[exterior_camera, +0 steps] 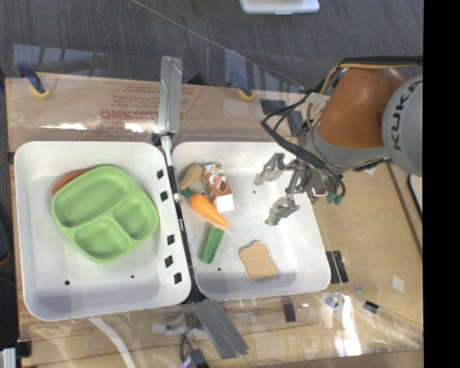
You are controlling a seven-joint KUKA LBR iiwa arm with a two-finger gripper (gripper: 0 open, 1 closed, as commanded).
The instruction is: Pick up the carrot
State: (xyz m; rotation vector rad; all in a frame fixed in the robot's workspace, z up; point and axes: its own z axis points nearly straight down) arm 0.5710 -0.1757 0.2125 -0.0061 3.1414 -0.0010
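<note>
Orange tapered plastic carrot (208,210) lies ungrasped at the right bin's left side; the released claw (277,189) hovers to its right, empty.

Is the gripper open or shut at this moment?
Open. The gripper hangs over the right bin, its two fingers clearly apart, with nothing between them.

The surface (374,273) under and below the hand (277,188) is light wood beneath a clear, glossy sheet that catches pale glare. Up and left of the hand lies brown cardboard (129,104) with faded red print. Beyond it, farther up, a dark grey ribbed floor (86,29) runs across. A white object (279,6), perhaps a tray, sits at the top edge.
</note>
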